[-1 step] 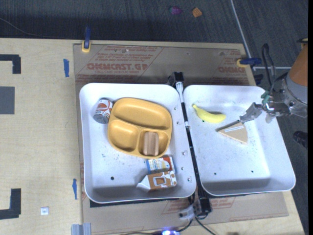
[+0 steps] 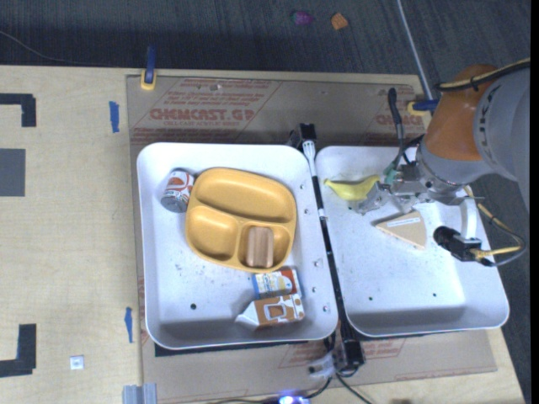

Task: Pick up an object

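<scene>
1. I am looking at a robotics lab bench [image 2: 67, 225], pale plywood marked with black and blue tape.
2. Two white bins [image 2: 160, 251] sit on a cardboard sheet [image 2: 210, 108].
3. The industrial arm [image 2: 488, 124], loose cables [image 2: 337, 369] and dark carpet [image 2: 210, 15] confirm it.

My gripper [image 2: 389, 190] is low over the back of the right bin [image 2: 421, 305], close to a yellow banana [image 2: 352, 188] and a tan wedge of sandwich [image 2: 406, 228]. In the left bin [image 2: 160, 293] a yellow tray [image 2: 240, 217] holds a brown block [image 2: 258, 246]. A small can [image 2: 175, 189] lies by its left edge, and a little carton [image 2: 274, 299] lies in front.
</scene>
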Motion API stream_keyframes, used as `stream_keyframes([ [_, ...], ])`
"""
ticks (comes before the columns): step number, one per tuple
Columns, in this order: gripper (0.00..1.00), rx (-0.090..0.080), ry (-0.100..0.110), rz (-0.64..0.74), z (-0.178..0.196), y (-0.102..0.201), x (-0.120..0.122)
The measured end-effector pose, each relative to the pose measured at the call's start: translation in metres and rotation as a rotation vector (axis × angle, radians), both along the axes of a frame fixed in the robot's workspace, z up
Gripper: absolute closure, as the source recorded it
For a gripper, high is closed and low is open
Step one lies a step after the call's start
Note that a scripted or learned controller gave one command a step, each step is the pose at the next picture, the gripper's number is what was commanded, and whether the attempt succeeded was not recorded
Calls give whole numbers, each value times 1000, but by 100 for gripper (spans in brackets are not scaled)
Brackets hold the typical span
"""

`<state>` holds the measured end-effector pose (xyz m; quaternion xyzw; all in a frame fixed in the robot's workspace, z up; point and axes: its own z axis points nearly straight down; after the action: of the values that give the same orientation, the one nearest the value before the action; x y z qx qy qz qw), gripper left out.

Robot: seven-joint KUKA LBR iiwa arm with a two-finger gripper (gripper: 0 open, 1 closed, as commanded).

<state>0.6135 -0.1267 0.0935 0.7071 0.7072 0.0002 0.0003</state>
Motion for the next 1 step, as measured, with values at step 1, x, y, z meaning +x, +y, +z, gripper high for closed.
stream_keyframes([
  [1,100,0,-2,0,10,0,1],
])
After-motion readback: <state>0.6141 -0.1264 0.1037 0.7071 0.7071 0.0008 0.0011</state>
